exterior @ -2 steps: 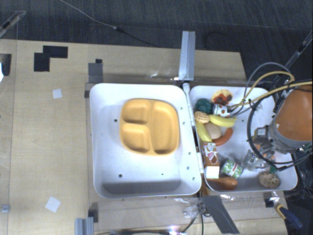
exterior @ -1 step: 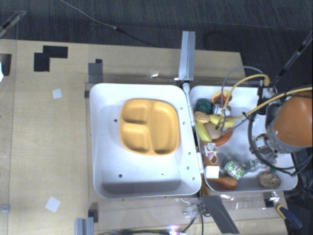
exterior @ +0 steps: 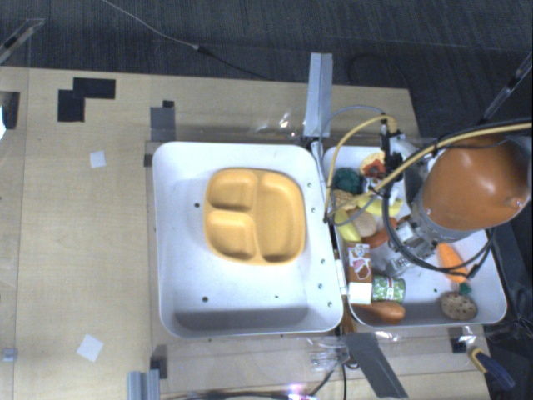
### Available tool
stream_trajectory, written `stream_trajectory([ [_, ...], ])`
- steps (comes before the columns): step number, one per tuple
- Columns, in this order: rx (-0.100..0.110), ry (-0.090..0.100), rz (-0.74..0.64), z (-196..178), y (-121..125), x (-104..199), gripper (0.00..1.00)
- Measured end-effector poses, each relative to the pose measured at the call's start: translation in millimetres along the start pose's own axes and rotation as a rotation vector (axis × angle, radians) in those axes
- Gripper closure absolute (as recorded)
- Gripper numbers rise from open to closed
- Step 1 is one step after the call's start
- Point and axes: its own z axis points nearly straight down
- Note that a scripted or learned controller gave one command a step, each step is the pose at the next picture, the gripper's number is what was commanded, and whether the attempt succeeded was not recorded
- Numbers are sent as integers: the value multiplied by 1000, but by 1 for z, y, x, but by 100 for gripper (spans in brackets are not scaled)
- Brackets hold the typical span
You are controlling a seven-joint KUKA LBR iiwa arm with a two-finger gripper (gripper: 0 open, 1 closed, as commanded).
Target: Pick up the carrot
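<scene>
While a pale wooden table (exterior: pixel 83 248) carries two shallow white bins, the left bin (exterior: pixel 179 248) holds a yellow divided plate (exterior: pixel 254 215). Reaching from the right, the grey arm's orange band (exterior: pixel 479 182) hangs over the cluttered right bin (exterior: pixel 491 294). Its claw (exterior: pixel 404 244) sits low among toy foods; whether it is spread cannot be told. The carrot (exterior: pixel 450 257), a small bright orange wedge, lies just right of the claw, above a brown cookie (exterior: pixel 458 306).
</scene>
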Motion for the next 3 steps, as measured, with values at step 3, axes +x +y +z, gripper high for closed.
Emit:
stream_trajectory([
  [3,-5,-1,-10,1,23,51,100],
])
